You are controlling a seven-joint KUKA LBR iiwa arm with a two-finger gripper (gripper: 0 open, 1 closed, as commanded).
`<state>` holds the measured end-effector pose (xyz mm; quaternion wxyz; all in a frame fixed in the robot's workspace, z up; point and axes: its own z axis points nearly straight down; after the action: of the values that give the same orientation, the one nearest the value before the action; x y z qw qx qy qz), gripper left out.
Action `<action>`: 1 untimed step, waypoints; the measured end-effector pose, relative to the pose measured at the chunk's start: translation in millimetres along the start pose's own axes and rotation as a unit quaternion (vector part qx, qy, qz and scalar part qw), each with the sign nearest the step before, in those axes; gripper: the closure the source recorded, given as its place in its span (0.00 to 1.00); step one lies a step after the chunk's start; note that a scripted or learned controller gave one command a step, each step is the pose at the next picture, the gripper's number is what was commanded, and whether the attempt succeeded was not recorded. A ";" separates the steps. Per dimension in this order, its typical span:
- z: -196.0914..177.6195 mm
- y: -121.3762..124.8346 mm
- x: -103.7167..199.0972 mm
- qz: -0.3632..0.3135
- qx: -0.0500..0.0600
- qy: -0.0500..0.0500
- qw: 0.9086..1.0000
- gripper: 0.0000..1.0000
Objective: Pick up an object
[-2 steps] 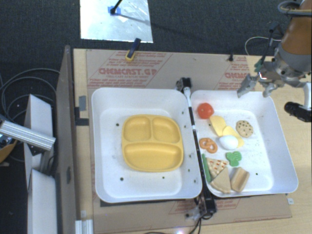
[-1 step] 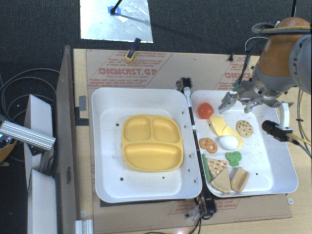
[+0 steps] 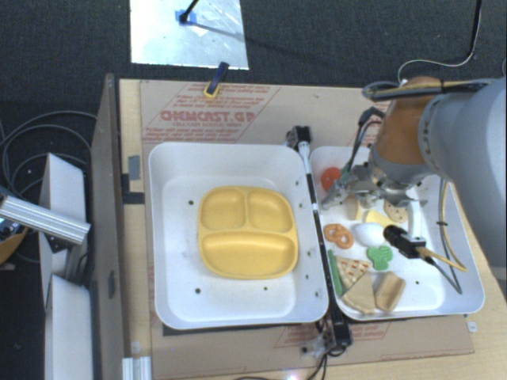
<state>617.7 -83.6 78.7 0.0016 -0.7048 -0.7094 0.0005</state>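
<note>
My end effector (image 3: 350,195) is low in the right bin (image 3: 467,291), in the upper left part of this bin, a little to the right of the middle of the frame. My grey arm (image 3: 459,133) with the orange band comes to it from the right edge of the frame and hides part of it. Because of this I cannot tell if the end effector is open or closed, or if it grips something.

The objects to pick all lie in the right bin. A red round piece (image 3: 329,178) lies just beside the end effector, on its left, near the wall between the two bins. Below the end effector lie an orange pretzel (image 3: 338,234) and, just to the right of it, a white egg-shaped piece (image 3: 368,233). Lower there is a green piece (image 3: 380,255), then a pizza slice (image 3: 351,269). Two tan bread pieces (image 3: 360,295) lie near the bottom wall of the bin, touching each other.

The left bin (image 3: 170,212) holds a yellow tray (image 3: 247,232) with three compartments, about in its middle. Both bins stand on a cardboard sheet (image 3: 238,105) with red print, which lies on the desk.
</note>
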 end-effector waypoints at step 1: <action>-7.4 47.9 -2.7 0.000 -0.005 -0.001 1.000 0.00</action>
<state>665.6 -86.0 86.0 -0.0028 -0.7050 -0.7092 -0.0023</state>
